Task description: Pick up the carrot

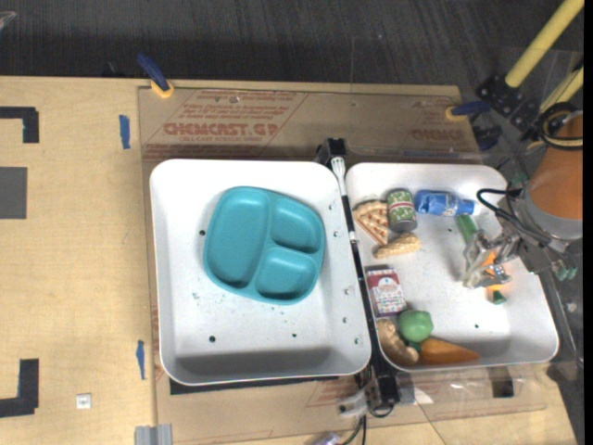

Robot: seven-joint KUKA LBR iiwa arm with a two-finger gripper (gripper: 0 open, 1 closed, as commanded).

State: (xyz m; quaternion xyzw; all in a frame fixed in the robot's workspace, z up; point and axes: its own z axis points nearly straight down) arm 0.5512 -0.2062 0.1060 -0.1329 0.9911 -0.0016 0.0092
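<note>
Carrot (448, 349) lies flat at 6 o'clock in the right bin (537, 336), touching green ball (416, 325), gripper (485, 267) hovers at 3 o'clock, can't tell its opening; best to drop toward 7 o'clock, straddle the carrot's free tapered end.

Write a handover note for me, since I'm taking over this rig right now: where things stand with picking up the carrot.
End effector: over the right bin, toward its right side; whether it grips anything can't be made out.
Carrot: lying at the right bin's near edge, beside a green ball, apart from the end effector.
Left bin: holds a teal divided plate.
Done: nothing yet; carrot not picked.
Left: reach the carrot, grasp, lift.
</note>
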